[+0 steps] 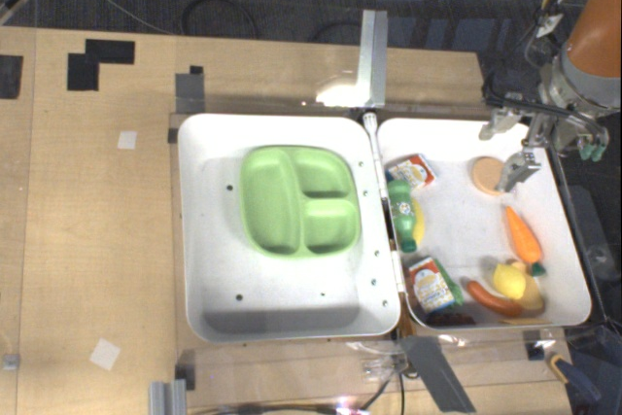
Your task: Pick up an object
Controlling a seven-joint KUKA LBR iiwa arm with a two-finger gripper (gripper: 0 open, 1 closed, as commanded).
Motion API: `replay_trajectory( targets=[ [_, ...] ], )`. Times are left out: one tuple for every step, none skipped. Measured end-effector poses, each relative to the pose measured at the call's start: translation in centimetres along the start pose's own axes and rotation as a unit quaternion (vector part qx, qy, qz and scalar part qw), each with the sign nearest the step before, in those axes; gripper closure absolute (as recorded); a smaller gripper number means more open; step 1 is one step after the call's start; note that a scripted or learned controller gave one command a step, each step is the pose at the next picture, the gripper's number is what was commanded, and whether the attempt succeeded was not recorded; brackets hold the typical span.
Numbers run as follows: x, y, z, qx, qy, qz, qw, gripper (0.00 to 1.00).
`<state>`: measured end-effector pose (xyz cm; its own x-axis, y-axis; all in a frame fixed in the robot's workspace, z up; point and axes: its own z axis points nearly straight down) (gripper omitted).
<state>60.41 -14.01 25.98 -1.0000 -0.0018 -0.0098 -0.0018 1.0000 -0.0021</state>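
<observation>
The right bin point(457, 209) holds several toy foods. A tan round disc point(485, 175) lies near its far right corner, with an orange carrot point(523, 236) in front of it. A yellow lemon point(510, 280) and a red sausage point(489, 296) sit at the near right. Along the bin's left wall lie a snack packet point(410, 172), a green and yellow bottle point(402, 214) and a second packet point(432, 285). My gripper point(512, 147) hangs over the far right corner, just right of the disc. It is open, with only bin floor between its fingers.
The left bin point(209, 287) holds a green divided plate point(298, 199). A metal post point(373, 58) stands behind the wall where the two bins meet. The grey arm with its orange band point(593, 44) comes in from the upper right.
</observation>
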Motion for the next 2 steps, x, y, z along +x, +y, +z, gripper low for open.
replay_trajectory(
  targets=[
    [6.7,-1.5,14.2,-0.002,0.005,-0.097,0.9953,0.0],
    [8.9,-4.1,16.8,0.001,-0.004,-0.119,0.9929,0.0]
  ],
)
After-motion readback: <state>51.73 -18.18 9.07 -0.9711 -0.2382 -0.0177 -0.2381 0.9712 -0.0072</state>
